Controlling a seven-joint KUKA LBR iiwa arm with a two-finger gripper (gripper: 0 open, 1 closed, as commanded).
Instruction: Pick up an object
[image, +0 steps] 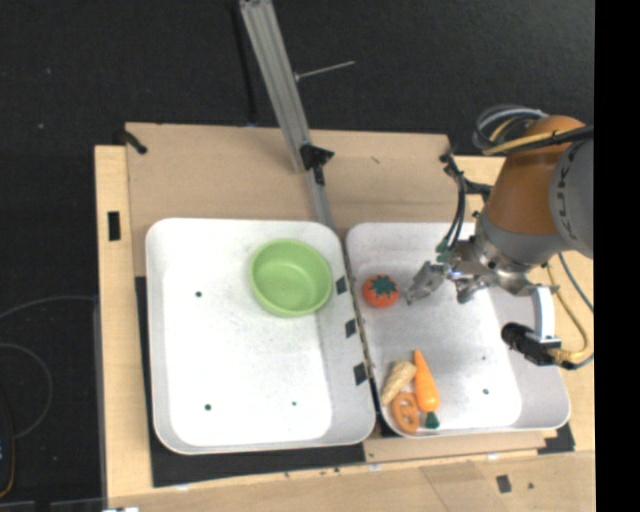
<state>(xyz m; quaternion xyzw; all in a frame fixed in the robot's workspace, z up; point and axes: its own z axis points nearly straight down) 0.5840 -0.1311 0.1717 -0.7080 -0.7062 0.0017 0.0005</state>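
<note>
Near edge: we are seeing the bench (250, 180) carrying the left bin (200, 400) and the right bin (500, 400) side by side, their inner rims almost touching.
Near corner of right bin: we are finding a carrot (425, 381), a pale piece of toy food (398, 378) and an orange slice (405, 411) crowding together against the inner rim.
Open floor, right bin: we are seeing bare white floor between that cluster and the bin's outer rim.
Gripper: we are watching the gripper (425, 284) hanging over the middle of the right bin with nothing between its fingers; we are not able to tell how far apart they are standing.
Tomato: we are seeing the tomato (380, 291) lying just beside the gripper, near the inner rim, apart from the fingertips.
Left bin: we are seeing a green bowl (291, 278) sitting upright toward the far side, with wide bare floor nearer us.
Far edge: we are seeing a grey slanted pole (285, 90) crossing the bench's far edge.
Writing: we are not reading any lettering.
</note>
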